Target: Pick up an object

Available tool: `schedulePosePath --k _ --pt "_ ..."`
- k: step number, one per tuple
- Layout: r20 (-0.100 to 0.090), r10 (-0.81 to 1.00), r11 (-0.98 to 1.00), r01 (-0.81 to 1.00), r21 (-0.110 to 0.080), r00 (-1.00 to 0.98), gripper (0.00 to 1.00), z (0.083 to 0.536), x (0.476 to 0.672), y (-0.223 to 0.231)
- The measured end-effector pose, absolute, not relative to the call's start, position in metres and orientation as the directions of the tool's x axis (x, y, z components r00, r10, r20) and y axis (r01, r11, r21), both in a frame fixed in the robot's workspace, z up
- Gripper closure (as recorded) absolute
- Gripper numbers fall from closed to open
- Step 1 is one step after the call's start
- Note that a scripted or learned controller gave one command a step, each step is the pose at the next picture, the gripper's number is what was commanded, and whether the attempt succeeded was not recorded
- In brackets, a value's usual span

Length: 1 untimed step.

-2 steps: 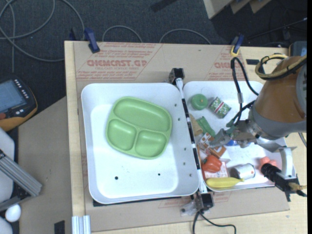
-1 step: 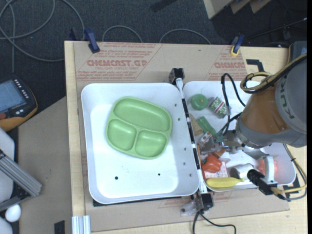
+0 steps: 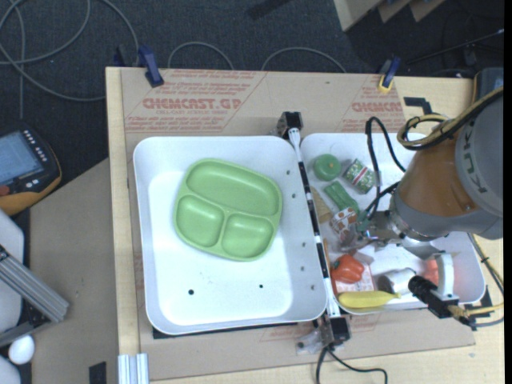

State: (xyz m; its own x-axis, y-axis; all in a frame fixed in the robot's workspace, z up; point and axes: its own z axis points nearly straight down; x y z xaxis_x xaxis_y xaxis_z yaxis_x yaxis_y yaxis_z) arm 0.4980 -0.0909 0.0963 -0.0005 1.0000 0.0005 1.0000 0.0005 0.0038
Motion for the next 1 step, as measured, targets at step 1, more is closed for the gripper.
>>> schedulePosePath --k 1 --pt "0.0 1.0 0.002 1.0 0.002 -0.002 1.0 0.185 0.5692 -0.0385"
